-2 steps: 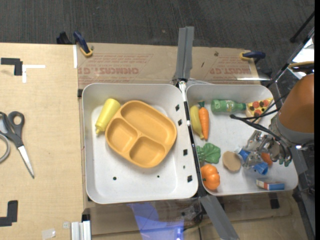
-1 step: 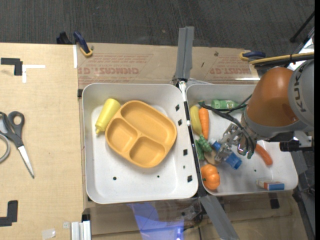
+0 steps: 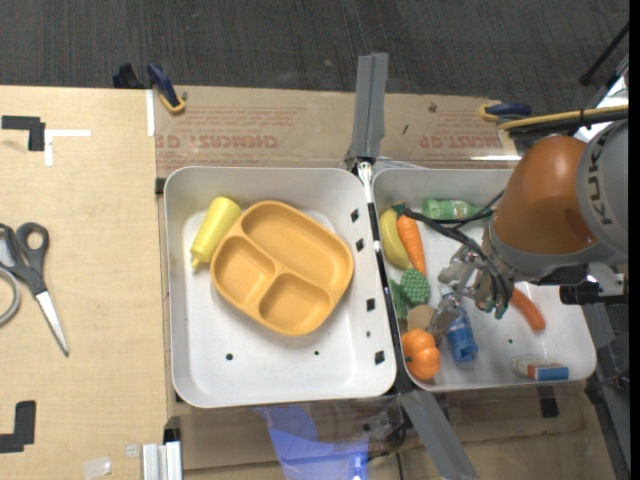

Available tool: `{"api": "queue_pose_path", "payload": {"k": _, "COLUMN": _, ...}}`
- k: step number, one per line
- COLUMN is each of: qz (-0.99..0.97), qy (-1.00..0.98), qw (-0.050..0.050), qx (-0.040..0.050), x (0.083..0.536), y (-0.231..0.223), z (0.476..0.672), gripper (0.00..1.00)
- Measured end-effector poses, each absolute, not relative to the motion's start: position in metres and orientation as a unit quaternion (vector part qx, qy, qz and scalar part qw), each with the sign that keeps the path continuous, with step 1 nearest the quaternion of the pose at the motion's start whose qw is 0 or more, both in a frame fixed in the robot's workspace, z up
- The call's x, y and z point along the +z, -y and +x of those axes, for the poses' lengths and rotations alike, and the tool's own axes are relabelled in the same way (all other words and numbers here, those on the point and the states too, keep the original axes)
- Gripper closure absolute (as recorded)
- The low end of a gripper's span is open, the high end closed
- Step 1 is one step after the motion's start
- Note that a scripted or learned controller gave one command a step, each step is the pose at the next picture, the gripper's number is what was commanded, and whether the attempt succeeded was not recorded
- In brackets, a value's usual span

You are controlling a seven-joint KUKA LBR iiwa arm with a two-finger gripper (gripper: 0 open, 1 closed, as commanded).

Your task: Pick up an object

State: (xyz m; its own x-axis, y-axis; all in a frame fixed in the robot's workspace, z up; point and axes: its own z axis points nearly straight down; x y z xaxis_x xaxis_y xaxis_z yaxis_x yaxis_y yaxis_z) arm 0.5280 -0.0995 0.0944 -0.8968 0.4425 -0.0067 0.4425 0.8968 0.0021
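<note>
The right bin (image 3: pixel 560 363) holds an orange carrot (image 3: pixel 411 243), a yellow banana-like piece (image 3: pixel 391 240), a green bumpy toy (image 3: pixel 414 289), a green packet (image 3: pixel 446 208), an orange fruit (image 3: pixel 421 353), a blue cylinder (image 3: pixel 462 342), a second small carrot (image 3: pixel 529 309) and a small white and blue box (image 3: pixel 541 370). My gripper (image 3: pixel 452 313) hangs low over the bin's left half. It sits just above the blue cylinder and to the right of the green toy. The orange wrist band (image 3: pixel 540 203) hides part of the bin behind it.
In the left bin (image 3: pixel 190 358) lie a yellow three-compartment plate (image 3: pixel 280 266) and a yellow squeeze bottle (image 3: pixel 213 230). Scissors (image 3: pixel 38 283) rest on the wooden bench at far left. A grey divider bar (image 3: pixel 368 108) stands between the bins at the back.
</note>
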Motion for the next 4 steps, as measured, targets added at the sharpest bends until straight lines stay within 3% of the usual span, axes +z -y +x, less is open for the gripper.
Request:
{"api": "queue_pose_path", "payload": {"k": 1, "qz": 0.248, "qy": -0.969, "qw": 0.003, "qx": -0.0004, "x": 0.093, "y": 0.104, "z": 0.493, "gripper": 0.00}}
{"api": "queue_pose_path", "payload": {"k": 2, "qz": 0.246, "qy": -0.969, "qw": 0.005, "qx": -0.0003, "x": 0.102, "y": 0.103, "z": 0.495, "gripper": 1.00}}
{"api": "queue_pose_path", "payload": {"k": 3, "qz": 0.246, "qy": -0.969, "qw": 0.005, "qx": -0.0003, "x": 0.102, "y": 0.103, "z": 0.495, "gripper": 0.00}}
{"api": "queue_pose_path", "payload": {"k": 4, "qz": 0.226, "qy": -0.974, "qw": 0.000, "qx": 0.0001, "x": 0.092, "y": 0.121, "z": 0.478, "gripper": 0.00}}
